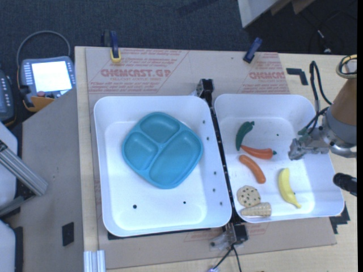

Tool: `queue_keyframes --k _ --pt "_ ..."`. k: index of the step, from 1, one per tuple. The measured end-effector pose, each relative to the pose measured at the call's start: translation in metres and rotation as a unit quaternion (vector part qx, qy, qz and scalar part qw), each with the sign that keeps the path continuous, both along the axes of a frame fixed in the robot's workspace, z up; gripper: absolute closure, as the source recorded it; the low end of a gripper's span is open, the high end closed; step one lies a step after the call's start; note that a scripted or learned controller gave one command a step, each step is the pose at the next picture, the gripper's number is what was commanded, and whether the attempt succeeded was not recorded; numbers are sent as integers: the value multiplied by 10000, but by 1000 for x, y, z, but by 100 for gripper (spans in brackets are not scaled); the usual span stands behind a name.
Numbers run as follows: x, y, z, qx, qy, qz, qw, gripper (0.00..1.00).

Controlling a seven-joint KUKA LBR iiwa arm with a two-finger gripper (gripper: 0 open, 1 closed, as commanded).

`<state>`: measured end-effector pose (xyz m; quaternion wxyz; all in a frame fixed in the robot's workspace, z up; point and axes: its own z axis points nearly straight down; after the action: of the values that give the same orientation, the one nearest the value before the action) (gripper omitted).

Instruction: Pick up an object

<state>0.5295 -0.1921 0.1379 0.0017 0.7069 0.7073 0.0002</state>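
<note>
The camera view looks down on a desk (85, 152) bearing two white bins side by side. The left bin (113, 208) holds one blue divided plate (163, 149) with three compartments, lying roughly at the bin's middle. The right bin (323, 203) holds six toy foods, one of each: a green pepper (244, 134) near its middle, pointing up and slightly right; an orange-red chili (258, 151) just below it, lying nearly crosswise; an orange sausage (252, 168) slanting down to the right; a yellow banana (287, 188) with its long axis running down and slightly right; a round cookie (248, 195); and a pale wedge (256, 210) touching the cookie at the front wall. The gripper (299, 148) hangs over the right bin's right side, above the banana and right of the chili, with no item seen in its jaws; whether the jaws are wide or narrow cannot be told.
</note>
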Motion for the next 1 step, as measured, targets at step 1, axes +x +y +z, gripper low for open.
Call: queue_keyframes --k 1 --pt "-1 -8 61 -10 -25 -1 10000 100"
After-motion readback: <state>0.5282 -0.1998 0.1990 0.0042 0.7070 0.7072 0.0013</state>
